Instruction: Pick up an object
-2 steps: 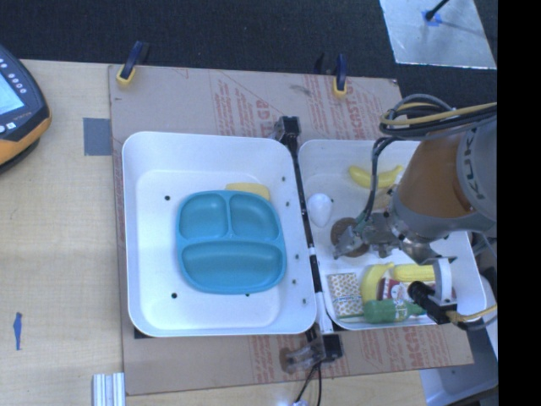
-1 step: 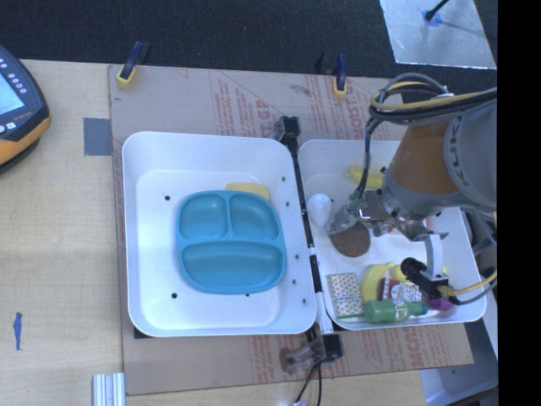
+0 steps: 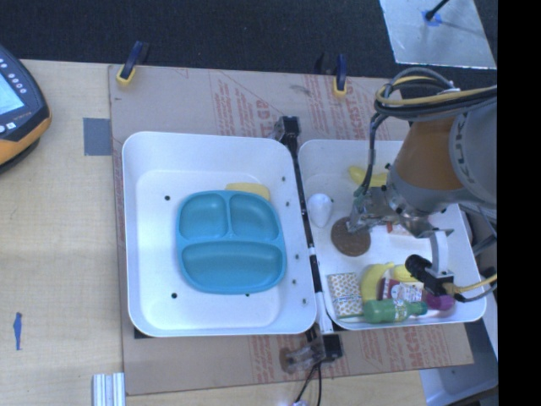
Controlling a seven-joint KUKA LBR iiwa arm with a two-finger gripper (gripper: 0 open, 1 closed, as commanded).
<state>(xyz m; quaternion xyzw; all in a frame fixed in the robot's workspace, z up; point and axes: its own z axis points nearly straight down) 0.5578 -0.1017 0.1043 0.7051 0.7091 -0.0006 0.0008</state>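
Bright, even light falls from above. The two white bins, the left one (image 3: 135, 227) and the right one (image 3: 325, 163), glare almost to blank white, losing surface detail. The blue divided plate (image 3: 230, 242) shows soft sheen and throws little shadow. The worktop (image 3: 59, 269) is evenly lit. The upper part of the frame is dark, apart from a pale sheet (image 3: 435, 24) at upper right. The picture is soft and low in resolution; small items at lower right blur together.

Plate (image 3: 231, 242) in left bin (image 3: 144, 227)

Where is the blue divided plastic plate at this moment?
The blue divided plastic plate lies in the middle of the left white bin, with a yellow flat object partly hidden behind its far edge.
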